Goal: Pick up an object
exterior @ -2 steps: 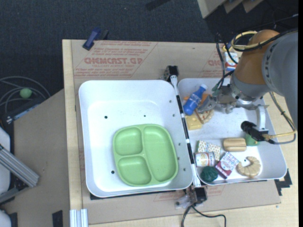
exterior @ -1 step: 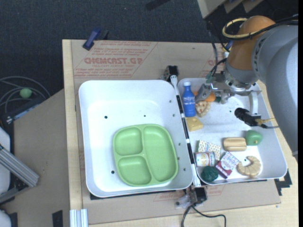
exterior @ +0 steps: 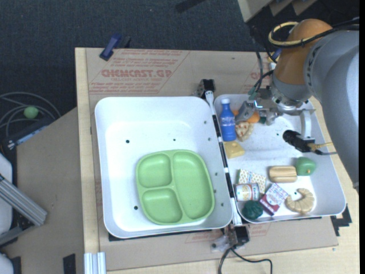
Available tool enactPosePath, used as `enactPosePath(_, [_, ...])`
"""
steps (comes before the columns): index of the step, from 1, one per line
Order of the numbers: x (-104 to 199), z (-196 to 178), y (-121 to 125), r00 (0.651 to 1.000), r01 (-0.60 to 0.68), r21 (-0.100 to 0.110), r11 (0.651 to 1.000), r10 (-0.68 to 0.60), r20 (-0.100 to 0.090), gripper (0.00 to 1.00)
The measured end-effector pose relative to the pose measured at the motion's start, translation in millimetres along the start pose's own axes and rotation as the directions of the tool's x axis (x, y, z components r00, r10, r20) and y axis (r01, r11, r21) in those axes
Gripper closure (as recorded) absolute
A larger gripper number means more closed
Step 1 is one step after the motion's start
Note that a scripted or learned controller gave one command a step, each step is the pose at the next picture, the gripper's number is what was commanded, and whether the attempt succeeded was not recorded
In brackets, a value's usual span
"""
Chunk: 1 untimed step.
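Observation:
My gripper [exterior: 256,111] hangs low over the far left part of the right bin [exterior: 331,178]. Just below and left of it lies a tan waffle-like piece [exterior: 244,130] with a small orange item [exterior: 251,118] by it, and I cannot tell if they touch the gripper. A blue bottle [exterior: 227,120] stands upright against the bin's left wall, right beside the gripper. A yellow wedge [exterior: 234,149] lies nearer the camera.
The right bin's near half holds a green fruit [exterior: 306,166], a bread roll [exterior: 282,174], a croissant [exterior: 301,201], a small can [exterior: 247,192], snack packets [exterior: 274,196] and a dark green ball [exterior: 251,210]. A green divided plate [exterior: 174,186] lies in the left bin [exterior: 114,124].

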<state>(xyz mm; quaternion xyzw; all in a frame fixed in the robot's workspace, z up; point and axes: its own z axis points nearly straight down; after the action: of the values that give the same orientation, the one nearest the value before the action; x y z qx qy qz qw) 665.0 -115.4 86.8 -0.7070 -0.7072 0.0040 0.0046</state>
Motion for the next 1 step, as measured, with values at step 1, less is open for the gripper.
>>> enactPosePath(1, [-18.1, -0.6, -75.6, 1.000, -0.001, -0.018, 1.000, 0.001, 0.001, 0.00])
